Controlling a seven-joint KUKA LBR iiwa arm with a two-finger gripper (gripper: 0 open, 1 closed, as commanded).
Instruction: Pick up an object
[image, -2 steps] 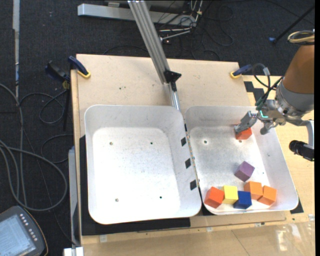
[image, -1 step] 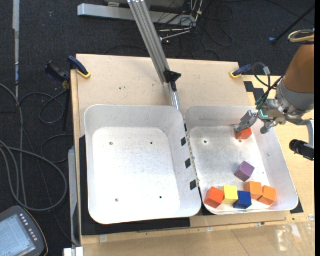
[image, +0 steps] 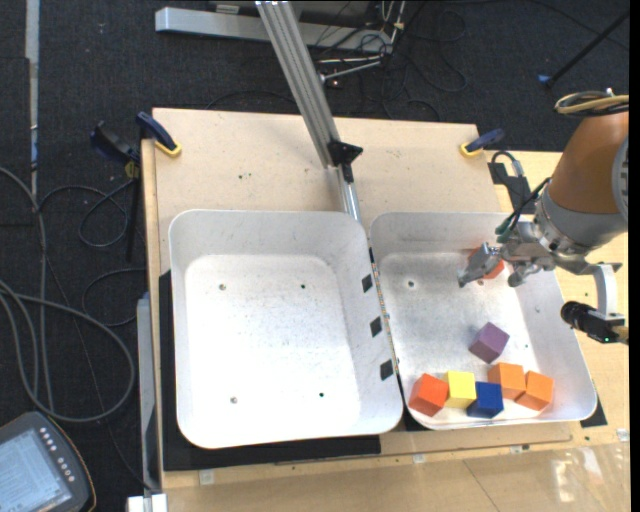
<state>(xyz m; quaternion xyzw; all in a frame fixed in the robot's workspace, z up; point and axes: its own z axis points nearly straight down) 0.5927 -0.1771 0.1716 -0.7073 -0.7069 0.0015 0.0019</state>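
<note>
Your end effector (image: 487, 265) hangs over the right bin (image: 420, 250), apparently clamped on a small orange object (image: 491, 266) whose long axis is too hidden to judge.

Set high above the bench (image: 300, 150), fixed, looking down at a slant. Far enough back to take in both white bins: left bin (image: 200, 250) and right bin (image: 430, 240), side by side, plus the bench's far corners and dark floor beyond its left and far edges. Bench's near edge close to the bottom of the frame. Arm (image: 590, 180) entering from the right edge, cropped there.
</note>
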